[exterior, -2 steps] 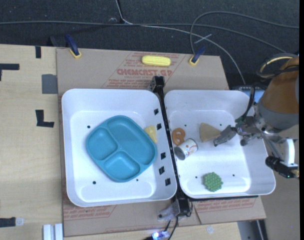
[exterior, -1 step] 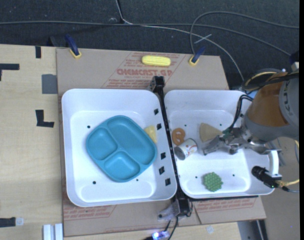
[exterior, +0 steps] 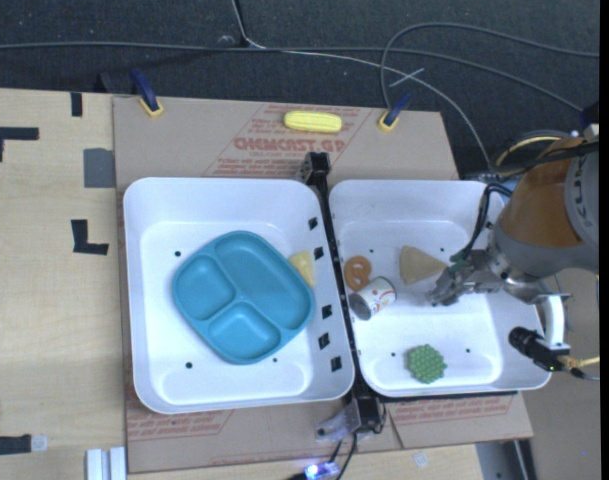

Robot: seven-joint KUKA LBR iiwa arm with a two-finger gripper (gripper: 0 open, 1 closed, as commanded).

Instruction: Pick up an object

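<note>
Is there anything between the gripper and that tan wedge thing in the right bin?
Nothing visible stands between them. The gripper sits low in the right bin, just right of the tan wedge, with bare white floor between. The small can and brown ring lie beyond the wedge, to its left.

Small tan wedge (exterior: 418, 263), a brown ring (exterior: 359, 271) and a white cup (exterior: 373, 297) lying on its side, all in right bin (exterior: 404, 200). Green bumpy ball (exterior: 425, 363) near the front wall.

A cardboard-covered bench (exterior: 404, 138) bears two white bins (exterior: 144, 268) and a yellow corn cob (exterior: 312, 121).
</note>
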